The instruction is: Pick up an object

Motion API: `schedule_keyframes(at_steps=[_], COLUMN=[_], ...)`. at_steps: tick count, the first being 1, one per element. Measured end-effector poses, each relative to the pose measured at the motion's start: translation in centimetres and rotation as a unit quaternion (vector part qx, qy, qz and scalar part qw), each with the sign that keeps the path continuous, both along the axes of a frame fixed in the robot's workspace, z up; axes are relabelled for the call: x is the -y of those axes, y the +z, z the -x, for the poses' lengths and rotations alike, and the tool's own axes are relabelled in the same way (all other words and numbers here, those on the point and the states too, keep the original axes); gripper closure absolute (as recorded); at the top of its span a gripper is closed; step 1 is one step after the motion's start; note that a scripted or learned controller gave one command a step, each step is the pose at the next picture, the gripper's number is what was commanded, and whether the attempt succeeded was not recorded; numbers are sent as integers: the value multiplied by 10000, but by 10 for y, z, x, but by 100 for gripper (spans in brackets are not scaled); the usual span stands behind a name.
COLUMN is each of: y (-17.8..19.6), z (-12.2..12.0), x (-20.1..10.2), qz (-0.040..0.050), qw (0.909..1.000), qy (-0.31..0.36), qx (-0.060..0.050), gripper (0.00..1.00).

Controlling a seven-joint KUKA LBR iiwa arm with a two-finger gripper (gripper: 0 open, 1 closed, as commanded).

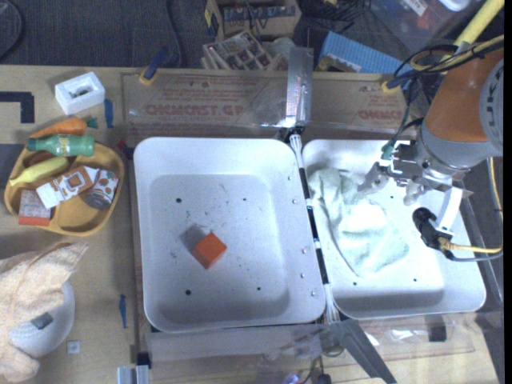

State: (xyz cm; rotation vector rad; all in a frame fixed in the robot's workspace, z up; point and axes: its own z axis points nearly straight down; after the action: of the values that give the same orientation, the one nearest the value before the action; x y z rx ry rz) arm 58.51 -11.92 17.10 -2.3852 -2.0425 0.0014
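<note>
An orange cube (210, 250) lies in the left bin (160, 166), a little left of its middle, casting a grey shadow on its upper left. A crumpled pale green and white cloth (360, 222) sprawls over the left half of the right bin (464, 290). My gripper (392, 187) hangs over the upper part of the right bin, just above the cloth's top right edge. It is open, its two fingers spread apart with nothing between them. The arm's orange band (468, 94) sits above it at the right.
A yellow bowl (72, 218) of toy food and packets stands left of the bins, with a cloth bundle (36, 294) below it. A white box (80, 92) sits at the far left. Cables (448, 246) loop beside the gripper. Cardboard (208, 106) lines the back.
</note>
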Motion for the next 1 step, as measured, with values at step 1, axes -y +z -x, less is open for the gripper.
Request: schedule_keyframes(at_steps=[1], y=[-11], z=[-42], x=[54], qz=[15], qw=[9981], qy=[622], qx=[24], gripper=[0])
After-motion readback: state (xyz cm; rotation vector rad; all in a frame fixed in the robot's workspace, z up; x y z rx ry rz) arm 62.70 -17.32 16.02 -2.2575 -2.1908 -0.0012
